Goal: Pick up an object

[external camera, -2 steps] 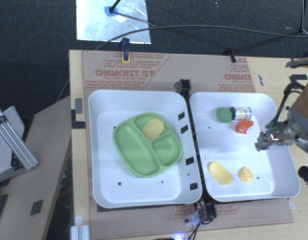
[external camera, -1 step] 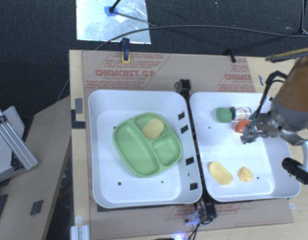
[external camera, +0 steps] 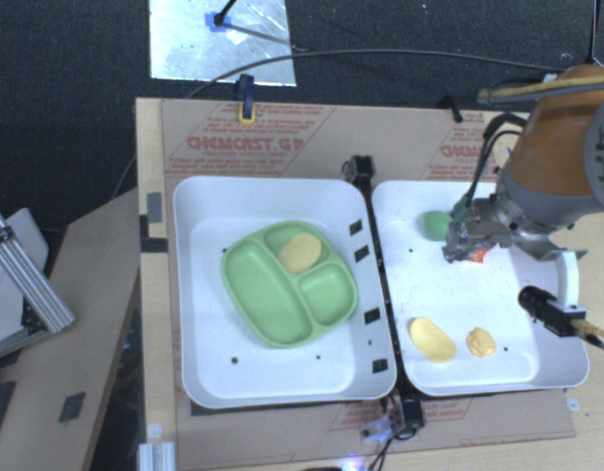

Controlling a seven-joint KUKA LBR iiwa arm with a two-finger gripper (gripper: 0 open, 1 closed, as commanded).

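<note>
In the right shallow white bin (external camera: 410, 361), the two-finger gripper (external camera: 466, 245) sits low near the 10 o'clock corner, touching or just beside a small round green object (external camera: 436, 225) at its 9 o'clock. Can't tell how wide the claw is or whether it grips anything. At the bin's 6 o'clock: a flat yellow oval piece (external camera: 432, 340), with a small yellow lumpy piece (external camera: 480, 341) just beside it. Left white bin (external camera: 199, 361): green three-compartment plastic tray (external camera: 282, 292), pale yellow round item (external camera: 301, 252) in its 12 o'clock compartment.
</note>
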